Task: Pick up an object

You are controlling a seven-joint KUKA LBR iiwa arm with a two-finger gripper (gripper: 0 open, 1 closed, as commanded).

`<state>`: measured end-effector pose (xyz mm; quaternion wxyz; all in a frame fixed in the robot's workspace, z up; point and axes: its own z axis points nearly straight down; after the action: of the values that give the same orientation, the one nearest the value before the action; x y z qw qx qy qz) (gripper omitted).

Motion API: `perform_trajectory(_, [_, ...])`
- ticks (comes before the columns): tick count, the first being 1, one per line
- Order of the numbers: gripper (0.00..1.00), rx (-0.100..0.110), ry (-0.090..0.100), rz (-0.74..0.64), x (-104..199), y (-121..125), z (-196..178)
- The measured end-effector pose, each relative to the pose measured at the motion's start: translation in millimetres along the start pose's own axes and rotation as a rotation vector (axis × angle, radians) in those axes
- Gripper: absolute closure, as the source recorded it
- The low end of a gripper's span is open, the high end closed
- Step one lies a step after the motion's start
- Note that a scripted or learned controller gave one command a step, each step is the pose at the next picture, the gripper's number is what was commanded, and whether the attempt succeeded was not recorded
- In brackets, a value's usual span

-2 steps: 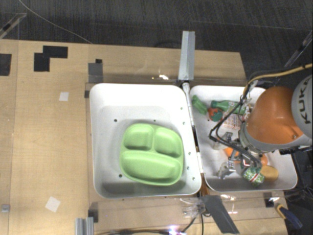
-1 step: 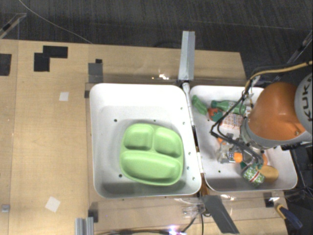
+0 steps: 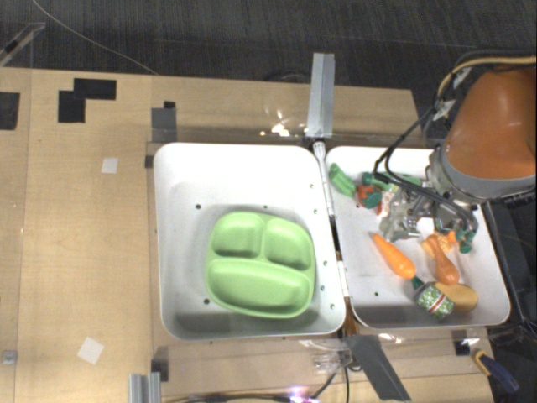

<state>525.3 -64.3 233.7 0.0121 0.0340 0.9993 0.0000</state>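
a: which way do the things in the right bin [image 3: 495, 305] point?

b: the carrot [image 3: 394, 255] lies with its long axis slanting from upper left to lower right, its narrow tip toward the upper left. a second orange piece [image 3: 442, 262] lies just right of it, near upright in the view, leaning a little to the lower right. below them a green patterned piece [image 3: 430, 299] touches a tan one [image 3: 458, 295] near the front wall. a green piece [image 3: 342, 180] lies at the back left corner, slanting toward a small red one [image 3: 367, 194].

a: and the claw?

b: the claw [image 3: 417, 221] hangs over the middle of the right bin, above the orange pieces and just right of the red one. its metal parts are a blur of grey, so i cannot tell whether it is released or clenched, and i see nothing between its fingers.

a: the arm?

b: the arm [image 3: 491, 124] comes in from the right, its orange band large over the bin's back right corner, black cables looping beside it.

a: the other bin?

b: the left bin [image 3: 176, 183] holds a green tray [image 3: 262, 264] with three sections, lying flat near the front.

a: and the surface?

b: the surface [image 3: 75, 250] is pale wood with black marks at the back left and small pale squares. a metal post [image 3: 320, 95] stands behind the seam between the bins. dark carpet [image 3: 210, 15] runs along the back.
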Motion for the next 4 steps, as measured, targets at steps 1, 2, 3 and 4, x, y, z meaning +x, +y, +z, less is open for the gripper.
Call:
perform_trajectory(1, [1.00, 0.000, 0.012, -0.136, -55.9, -24.2, -11.5])
perform_trajectory(2, [1.00, -0.007, 0.017, -0.802, -11.1, -80.2, 43.4])
perform_trajectory(3, [1.00, -0.006, 0.009, -0.685, -28.1, -0.5, -16.0])
perform_trajectory(4, [1.00, -0.007, 0.014, -0.883, -104.4, -59.4, -5.9])
